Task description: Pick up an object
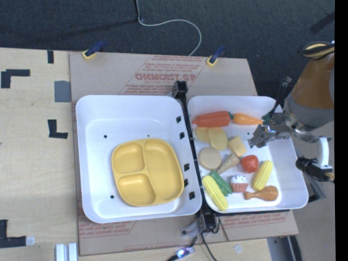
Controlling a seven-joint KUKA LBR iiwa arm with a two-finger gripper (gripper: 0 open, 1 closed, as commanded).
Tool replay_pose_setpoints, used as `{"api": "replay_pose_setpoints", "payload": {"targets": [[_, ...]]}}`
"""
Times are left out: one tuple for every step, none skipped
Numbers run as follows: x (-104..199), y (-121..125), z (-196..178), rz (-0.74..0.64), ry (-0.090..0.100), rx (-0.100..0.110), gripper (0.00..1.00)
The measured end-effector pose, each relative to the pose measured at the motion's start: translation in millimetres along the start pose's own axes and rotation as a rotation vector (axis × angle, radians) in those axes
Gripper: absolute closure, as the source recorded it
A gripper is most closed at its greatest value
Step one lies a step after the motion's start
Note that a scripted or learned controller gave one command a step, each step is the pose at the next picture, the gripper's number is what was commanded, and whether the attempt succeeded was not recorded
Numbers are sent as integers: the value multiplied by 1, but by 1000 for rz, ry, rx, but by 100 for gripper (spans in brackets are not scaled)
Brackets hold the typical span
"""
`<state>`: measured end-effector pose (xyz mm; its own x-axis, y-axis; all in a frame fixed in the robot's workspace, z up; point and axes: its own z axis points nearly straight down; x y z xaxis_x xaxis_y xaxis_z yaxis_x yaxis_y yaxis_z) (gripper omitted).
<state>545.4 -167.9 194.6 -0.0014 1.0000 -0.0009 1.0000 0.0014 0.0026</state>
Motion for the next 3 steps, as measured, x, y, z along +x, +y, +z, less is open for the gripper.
{"api": "replay_pose_setpoints", "payload": {"targets": [[0,1,-31,0,0,1,100],[35,41,-38,-5,2,1,100],[77,77,-39,-5,2,2,100]]}}
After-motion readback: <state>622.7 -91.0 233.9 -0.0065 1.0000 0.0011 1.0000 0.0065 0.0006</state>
